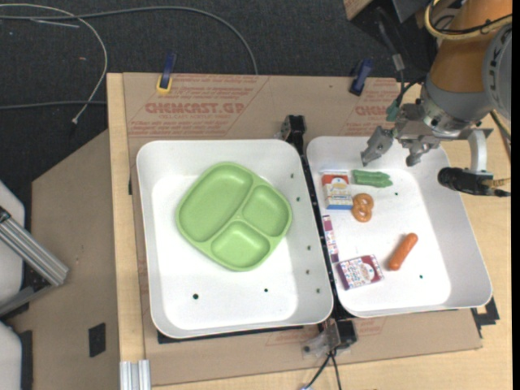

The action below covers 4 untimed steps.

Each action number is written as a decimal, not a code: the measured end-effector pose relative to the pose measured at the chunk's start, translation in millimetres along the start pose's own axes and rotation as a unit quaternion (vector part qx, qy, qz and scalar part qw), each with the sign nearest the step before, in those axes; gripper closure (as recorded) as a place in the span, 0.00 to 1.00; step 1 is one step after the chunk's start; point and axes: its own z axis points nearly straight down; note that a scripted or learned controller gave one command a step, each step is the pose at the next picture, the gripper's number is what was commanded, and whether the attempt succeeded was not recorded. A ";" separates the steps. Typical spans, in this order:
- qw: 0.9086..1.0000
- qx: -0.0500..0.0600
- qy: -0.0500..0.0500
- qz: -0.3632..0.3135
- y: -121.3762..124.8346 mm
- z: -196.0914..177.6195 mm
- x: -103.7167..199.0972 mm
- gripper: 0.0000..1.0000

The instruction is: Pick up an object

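Resting on a brown cardboard sheet over dark carpet, two white bins are seen. The gripper, spread wide and holding nothing, is poised just above a green bean pod in the right bin; a green divided plate is held by the left bin.

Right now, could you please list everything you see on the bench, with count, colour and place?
divided plate: 1, light green, left bin
bins: 2, white, side by side on the bench
green piece: 1, right bin, far end
small carton: 1, red and white, right bin, left side
pretzel: 1, orange-brown, right bin
carrot: 1, orange, right bin middle
purple packet: 1, right bin, near end
clamps: 2, blue, far edge
pincer: 1, grey, open above the green piece
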 end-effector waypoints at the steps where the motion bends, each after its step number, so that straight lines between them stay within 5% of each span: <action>1: 1.000 -0.008 -0.001 -0.001 2.9 -9.6 0.4 0.00; 3: 1.000 -0.009 -0.001 -0.002 11.8 107.2 4.2 0.00; 4: 1.000 -0.013 -0.002 -0.002 16.0 106.4 4.0 0.00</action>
